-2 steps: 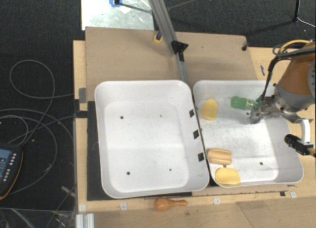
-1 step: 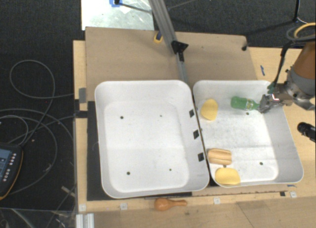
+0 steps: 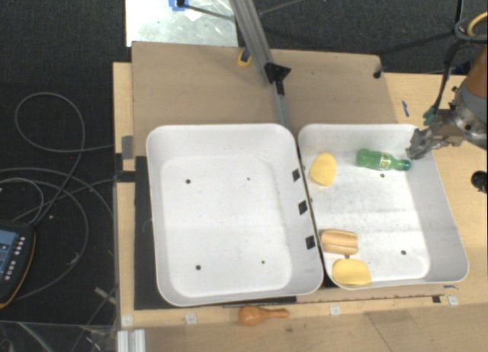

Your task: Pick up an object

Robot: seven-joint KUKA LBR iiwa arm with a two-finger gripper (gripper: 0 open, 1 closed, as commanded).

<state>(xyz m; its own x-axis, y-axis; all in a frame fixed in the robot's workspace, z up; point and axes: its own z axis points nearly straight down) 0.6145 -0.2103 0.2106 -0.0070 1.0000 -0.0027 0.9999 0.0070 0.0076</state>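
Orange pear-shaped toy (image 3: 262,314) on bench (image 3: 198,84)

A wooden bench (image 3: 229,84) carries two shallow white bins side by side, the left bin (image 3: 164,190) and the right bin (image 3: 442,221) touching along their inner rims. On the bare bench at the near edge, just beside the left bin, lies a small orange pear-shaped toy (image 3: 261,314).

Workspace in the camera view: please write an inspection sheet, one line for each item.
Surface: bench bearing left bin and right bin.
Job's things: in the right bin, green bottle, yellow piece, bun, second yellow piece.
Clutter: orange object on the bench's front edge.
Grippers: hand at the right bin's far right rim, beside the bottle.
Cables: loops on the floor, left.
Surroundings: dark carpet, handheld device, tripod pole.
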